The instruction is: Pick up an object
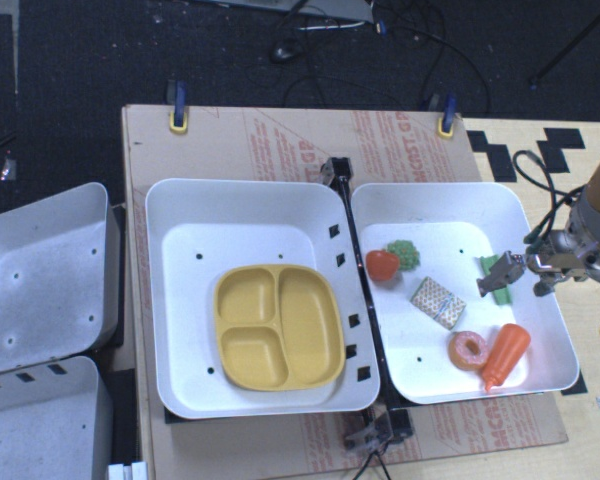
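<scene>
Approach step: gripper point(502, 276) at right bin's point(435, 193) 3 o'clock wall, fingers' state unclear. Next: drop toward carrot point(505, 354) at 5 o'clock, nothing gripped yet.

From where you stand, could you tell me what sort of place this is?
Probably a robotics lab bench set up for grasping trials: two white bins clamped onto a board, toy food such as a carrot and a donut, a robot gripper, and cables on the floor.

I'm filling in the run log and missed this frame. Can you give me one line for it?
end effector: over right bin, near its right wall | grasp: none seen | toys lying loose: orange carrot, donut | left bin: yellow tray
</scene>
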